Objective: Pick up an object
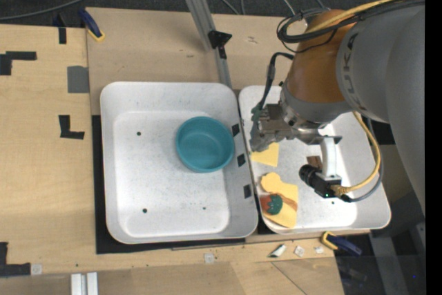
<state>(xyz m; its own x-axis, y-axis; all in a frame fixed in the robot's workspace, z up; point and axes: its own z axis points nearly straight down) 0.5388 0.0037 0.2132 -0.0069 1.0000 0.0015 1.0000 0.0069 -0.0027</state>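
— Where was the pincer (262, 138)?
— Low in the right bin (359, 217), at its nine o'clock edge; whether it was apart or together, I could not tell.
— And the things?
— A yellow piece (267, 155) lay just at its six o'clock; further that way sat another yellow piece (282, 198) with a small green thing (275, 204); a teal bowl (204, 143) stood in the left bin (124, 169).

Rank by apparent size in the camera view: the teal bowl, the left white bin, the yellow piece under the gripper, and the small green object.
1. left white bin
2. teal bowl
3. yellow piece, partly hidden by the gripper, so perhaps larger than it looks
4. small green object
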